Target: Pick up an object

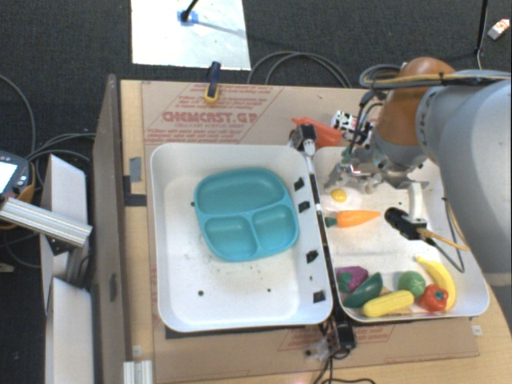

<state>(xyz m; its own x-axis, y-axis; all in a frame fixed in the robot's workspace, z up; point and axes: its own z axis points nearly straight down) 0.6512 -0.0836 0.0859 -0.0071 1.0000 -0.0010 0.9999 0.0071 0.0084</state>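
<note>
**Hovering over the far half of the right bin, a small yellow piece just below**

Nearest the camera, along the 6 o'clock edge of the right bin (384, 250), a row of toy foods lies close together. From 7 to 4 o'clock they are a purple piece (352, 278), a dark green pod (364, 289), an ear of corn (390, 302), a green round fruit (412, 282), a red tomato (433, 297) and a banana (440, 277). Several of them touch.

Farther in, near the bin's centre and toward 9 o'clock, an orange carrot (358, 218) lies alone on its side, its tip pointing to 3 o'clock. Just beyond it, at about 10 o'clock, is the small yellow piece (339, 194).

The gripper (360, 178) hangs close above and just to the 2 o'clock side of that piece. From this slant I cannot tell whether it is open or closed, and nothing shows as held.

The yellow piece looks like the likeliest target. It is probably light, hard, smooth plastic, rounded enough to squirt out sideways, so it wants a centred pinch across its widest part. The carrot offers a surer hold across its thick end.

In the left bin (184, 286) a teal divided plate (244, 214) sits at the centre. Farthest off, at 12 o'clock on the divide between the bins, an orange-red item (312, 128) rests by the rim, on the counter (240, 110).
</note>
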